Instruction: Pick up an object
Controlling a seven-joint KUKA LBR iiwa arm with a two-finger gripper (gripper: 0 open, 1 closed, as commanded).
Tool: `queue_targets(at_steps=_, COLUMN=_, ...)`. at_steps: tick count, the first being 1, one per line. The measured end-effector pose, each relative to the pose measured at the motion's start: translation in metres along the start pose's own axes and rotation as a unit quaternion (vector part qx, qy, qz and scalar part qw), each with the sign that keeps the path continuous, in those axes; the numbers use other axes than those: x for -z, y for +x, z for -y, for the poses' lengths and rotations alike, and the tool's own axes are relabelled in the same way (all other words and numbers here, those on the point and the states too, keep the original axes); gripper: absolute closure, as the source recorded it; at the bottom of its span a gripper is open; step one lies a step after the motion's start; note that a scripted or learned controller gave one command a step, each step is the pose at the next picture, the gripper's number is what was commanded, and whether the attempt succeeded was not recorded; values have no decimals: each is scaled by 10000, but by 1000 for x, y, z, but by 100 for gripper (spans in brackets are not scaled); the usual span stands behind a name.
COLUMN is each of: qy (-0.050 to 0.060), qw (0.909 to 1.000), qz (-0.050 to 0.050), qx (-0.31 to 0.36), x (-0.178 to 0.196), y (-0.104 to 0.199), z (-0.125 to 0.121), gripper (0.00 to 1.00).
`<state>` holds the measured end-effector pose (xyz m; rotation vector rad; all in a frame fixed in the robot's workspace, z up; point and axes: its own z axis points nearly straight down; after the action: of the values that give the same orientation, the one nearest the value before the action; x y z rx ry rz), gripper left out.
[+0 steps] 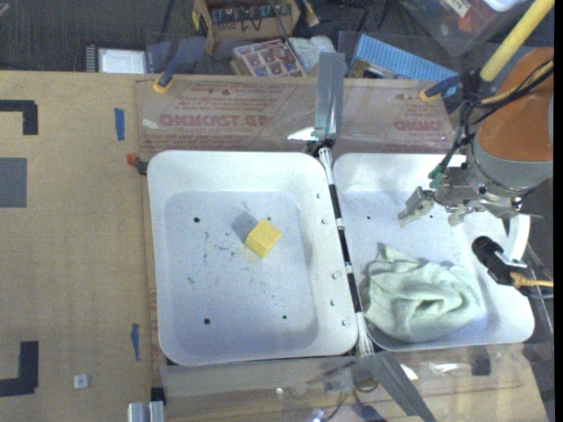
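A small yellow block [263,237] lies near the middle of the left bin [176,183], turned so its corners point roughly up and down the view like a diamond; it is too squat to show a clear long axis. Right of that bin, touching it along the shared rim, sits the right bin [369,178], where a crumpled pale-green cloth [420,295] fills the near half, its longer spread running left to right. The claw [437,207] hangs above the far half of the right bin, beyond the cloth, released, with nothing between its splayed fingers.
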<state>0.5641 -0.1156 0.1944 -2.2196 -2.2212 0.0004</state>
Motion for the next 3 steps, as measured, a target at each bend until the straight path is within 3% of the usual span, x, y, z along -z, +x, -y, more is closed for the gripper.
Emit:
queue_targets(at_steps=1, qy=-17, qw=9850, qz=9, qx=1724, x=-103, y=-40, z=65, gripper=0)
queue_targets(at_steps=2, qy=-70, qw=9970, qz=15, qx=770, x=-105, y=12, z=11, gripper=0)
queue_targets(at_steps=3, qy=-2, qw=9707, qz=0, qx=2403, x=-42, y=-3, z=69, gripper=0)
